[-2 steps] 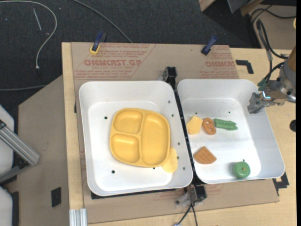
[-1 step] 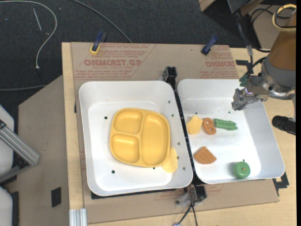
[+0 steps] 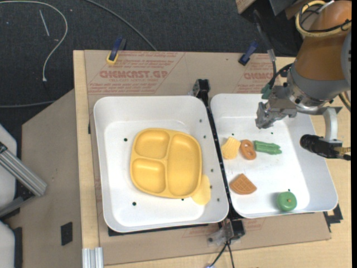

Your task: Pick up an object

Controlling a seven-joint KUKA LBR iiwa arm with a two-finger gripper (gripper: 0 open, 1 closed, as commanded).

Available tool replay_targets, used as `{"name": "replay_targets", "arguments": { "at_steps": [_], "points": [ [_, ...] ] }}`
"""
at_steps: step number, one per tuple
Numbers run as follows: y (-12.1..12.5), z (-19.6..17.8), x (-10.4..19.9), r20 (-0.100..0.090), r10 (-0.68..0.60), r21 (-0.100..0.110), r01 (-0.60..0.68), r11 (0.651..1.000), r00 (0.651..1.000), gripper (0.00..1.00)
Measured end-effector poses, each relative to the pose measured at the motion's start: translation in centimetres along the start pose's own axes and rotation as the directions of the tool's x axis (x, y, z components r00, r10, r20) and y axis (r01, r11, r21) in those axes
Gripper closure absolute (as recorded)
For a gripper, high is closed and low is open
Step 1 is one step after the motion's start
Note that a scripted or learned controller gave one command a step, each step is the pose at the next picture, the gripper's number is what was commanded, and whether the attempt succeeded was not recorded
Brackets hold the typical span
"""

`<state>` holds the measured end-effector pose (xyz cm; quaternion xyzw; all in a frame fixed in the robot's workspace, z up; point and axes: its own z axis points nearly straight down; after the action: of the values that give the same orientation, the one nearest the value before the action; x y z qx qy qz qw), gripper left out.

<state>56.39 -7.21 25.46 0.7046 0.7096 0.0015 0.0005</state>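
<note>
We see a cardboard-topped bench [image 3: 167,71] w/ two white bins side by side: left bin [image 3: 106,149], right bin [image 3: 312,177], touching.

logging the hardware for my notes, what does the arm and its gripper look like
The arm is rounded, with a glossy orange band above a grey wrist section. The gripper is a small grey metal unit. Thin yellow and dark cables run along the upper arm.
</note>
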Motion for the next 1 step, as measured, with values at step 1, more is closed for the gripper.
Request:
{"name": "replay_targets", "arguments": {
  "at_steps": [1],
  "points": [
    [0.04,1.24,4.5,-0.001,0.002,0.006,-0.002,1.0,1.0,1.0]
  ]
}}
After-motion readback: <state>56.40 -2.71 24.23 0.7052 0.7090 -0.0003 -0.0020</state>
